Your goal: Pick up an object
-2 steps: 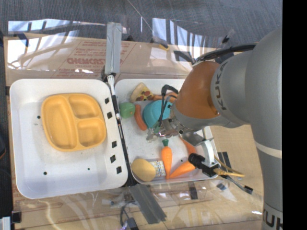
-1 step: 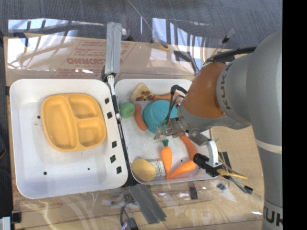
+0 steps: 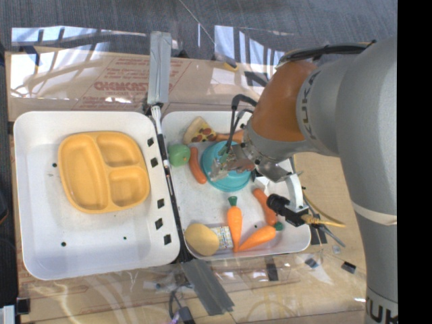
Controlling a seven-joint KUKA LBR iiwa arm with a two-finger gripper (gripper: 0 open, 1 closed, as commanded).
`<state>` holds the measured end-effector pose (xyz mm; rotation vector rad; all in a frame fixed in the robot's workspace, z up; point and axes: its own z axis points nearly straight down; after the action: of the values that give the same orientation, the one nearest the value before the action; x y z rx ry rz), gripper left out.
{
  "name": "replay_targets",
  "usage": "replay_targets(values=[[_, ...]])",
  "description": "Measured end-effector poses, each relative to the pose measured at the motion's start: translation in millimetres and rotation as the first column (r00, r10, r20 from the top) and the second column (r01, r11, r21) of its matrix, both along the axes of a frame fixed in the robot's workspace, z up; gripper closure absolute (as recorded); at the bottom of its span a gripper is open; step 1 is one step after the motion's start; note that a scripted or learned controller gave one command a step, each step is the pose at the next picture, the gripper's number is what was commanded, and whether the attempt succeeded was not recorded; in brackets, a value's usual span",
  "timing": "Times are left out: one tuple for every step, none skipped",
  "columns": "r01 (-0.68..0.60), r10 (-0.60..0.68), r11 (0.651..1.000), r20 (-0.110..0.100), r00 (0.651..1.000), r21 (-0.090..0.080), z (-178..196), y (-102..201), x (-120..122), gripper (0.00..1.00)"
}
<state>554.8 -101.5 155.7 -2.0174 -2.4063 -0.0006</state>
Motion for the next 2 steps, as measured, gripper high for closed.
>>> replay_targets(values=[[0.249,-0.249,0.968,0.0,0.968,-0.002,36,16,-28,1.0],[0.376,-0.376,0.927,-0.007,0.927,-0.003,34,38,-59,1.0]])
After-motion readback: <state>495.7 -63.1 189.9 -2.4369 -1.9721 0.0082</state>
